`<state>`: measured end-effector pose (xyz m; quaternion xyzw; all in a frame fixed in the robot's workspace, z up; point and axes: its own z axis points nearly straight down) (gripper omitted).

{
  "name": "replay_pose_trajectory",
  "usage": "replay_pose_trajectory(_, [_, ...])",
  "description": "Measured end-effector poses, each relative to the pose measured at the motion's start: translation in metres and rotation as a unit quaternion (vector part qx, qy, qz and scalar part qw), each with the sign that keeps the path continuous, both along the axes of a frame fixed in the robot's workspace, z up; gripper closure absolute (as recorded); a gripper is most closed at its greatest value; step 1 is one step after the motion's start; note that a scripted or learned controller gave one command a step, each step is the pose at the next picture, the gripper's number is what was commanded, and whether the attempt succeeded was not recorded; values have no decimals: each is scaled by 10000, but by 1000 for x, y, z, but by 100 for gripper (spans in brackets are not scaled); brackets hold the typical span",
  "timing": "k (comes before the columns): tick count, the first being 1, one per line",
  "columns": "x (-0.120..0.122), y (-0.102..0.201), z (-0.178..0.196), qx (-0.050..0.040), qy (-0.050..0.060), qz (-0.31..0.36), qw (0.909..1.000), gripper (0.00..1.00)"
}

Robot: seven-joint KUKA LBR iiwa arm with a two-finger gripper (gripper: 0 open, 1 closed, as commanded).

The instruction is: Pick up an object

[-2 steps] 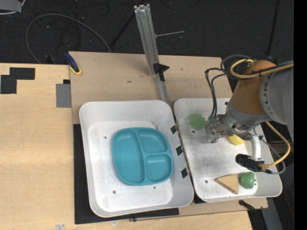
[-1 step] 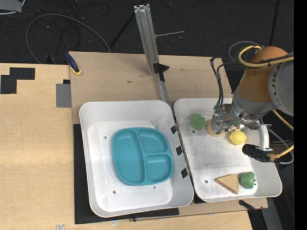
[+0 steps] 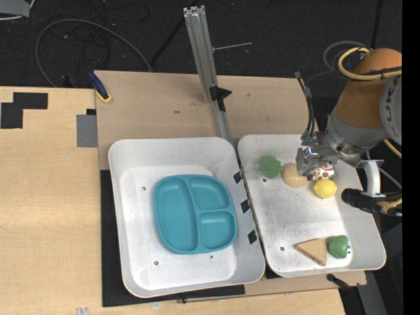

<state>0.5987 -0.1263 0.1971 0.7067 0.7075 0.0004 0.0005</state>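
So the arm (image 3: 367, 107) has a fat rounded orange section up top, sitting on a grey shell with part of a dark letter printed along its side. A yellow cable (image 3: 351, 56) loops over the orange part, and thin dark cables trail off behind it. Down at the wrist it narrows into a silvery metal block. The gripper (image 3: 307, 165) looks like bare shiny metal, kinda boxy with small dark fittings.
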Motion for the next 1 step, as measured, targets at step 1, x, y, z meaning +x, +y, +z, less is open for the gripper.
replay_pose_trajectory(1, [0, -1, 25, 1, 8, 1, 10000, 100])
